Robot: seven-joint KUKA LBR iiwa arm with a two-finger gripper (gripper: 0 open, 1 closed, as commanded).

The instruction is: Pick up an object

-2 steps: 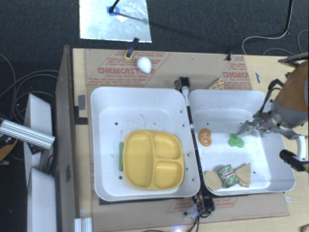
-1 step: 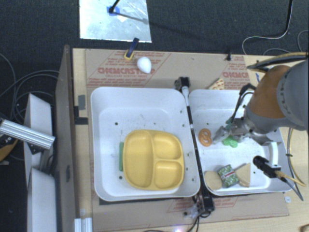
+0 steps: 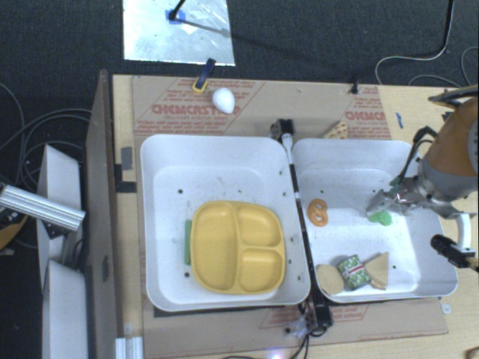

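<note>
front of right bin (image 3: 430, 279): green packet (image 3: 353, 272), two tan pieces
target: small green item (image 3: 382, 218), mid right bin
gripper (image 3: 383, 203): low, just over it; grip state unclear
step: reaching, nothing lifted
next: close, raise straight

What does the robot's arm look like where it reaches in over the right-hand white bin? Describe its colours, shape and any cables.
The arm is rounded and bulky, with an orange-brown band above a grey wrist section. It tapers to a small grey metal gripper with thin fingers. A dark cable loops beside the wrist, and a black bracket-like part sticks out below it. No markings are readable.
</note>
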